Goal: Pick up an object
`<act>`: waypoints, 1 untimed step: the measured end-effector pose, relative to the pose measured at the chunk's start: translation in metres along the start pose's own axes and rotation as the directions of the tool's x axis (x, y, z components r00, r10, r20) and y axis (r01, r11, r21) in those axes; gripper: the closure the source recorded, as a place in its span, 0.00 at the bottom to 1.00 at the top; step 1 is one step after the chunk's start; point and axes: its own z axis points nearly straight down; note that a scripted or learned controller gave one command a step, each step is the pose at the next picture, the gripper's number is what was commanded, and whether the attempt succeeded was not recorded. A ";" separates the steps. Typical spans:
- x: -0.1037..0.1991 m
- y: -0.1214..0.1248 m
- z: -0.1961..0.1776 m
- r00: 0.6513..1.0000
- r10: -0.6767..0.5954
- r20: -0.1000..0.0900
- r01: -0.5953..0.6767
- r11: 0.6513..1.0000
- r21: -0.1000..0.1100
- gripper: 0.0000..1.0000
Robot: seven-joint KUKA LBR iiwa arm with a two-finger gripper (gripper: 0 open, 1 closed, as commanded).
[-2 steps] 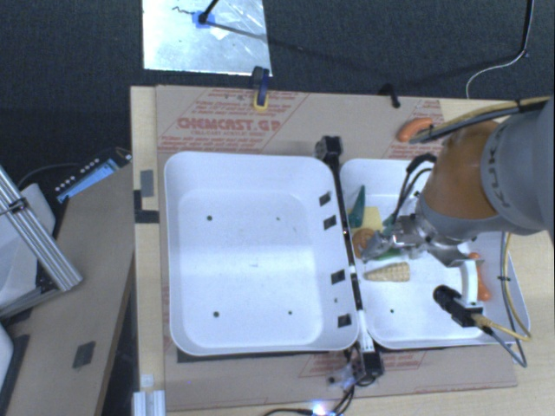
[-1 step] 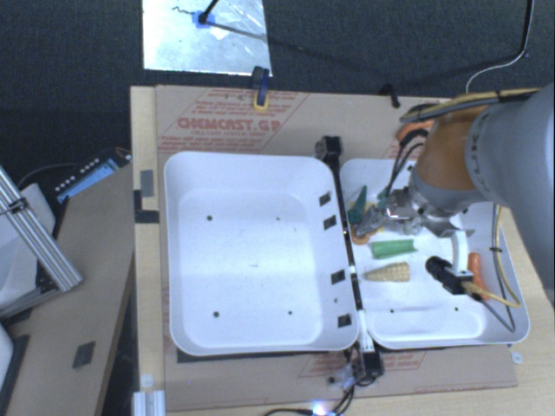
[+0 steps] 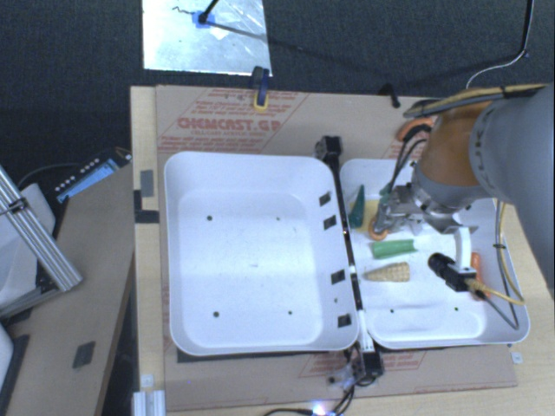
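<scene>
Camera view: pincer [image 3: 392, 217] just above green block [image 3: 394, 248].

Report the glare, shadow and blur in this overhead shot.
Camera view: even light, soft shadows inside the left bin; glare on the shiny sheet at the top; the arm is softly blurred, so the claw is hard to read; the green piece and tan cone in the right bin look sharp.

Even, fairly bright overhead light washes the two shallow white plastic bins [image 3: 251, 258] almost featureless, with soft, faint shadows. A shiny silver sheet [image 3: 205, 22] in the upper left shows patchy glare. The picture is slightly soft and grainy.
</scene>
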 end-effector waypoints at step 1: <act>0.010 -0.033 -0.092 1.000 0.001 0.001 -0.001 1.000 0.001 1.00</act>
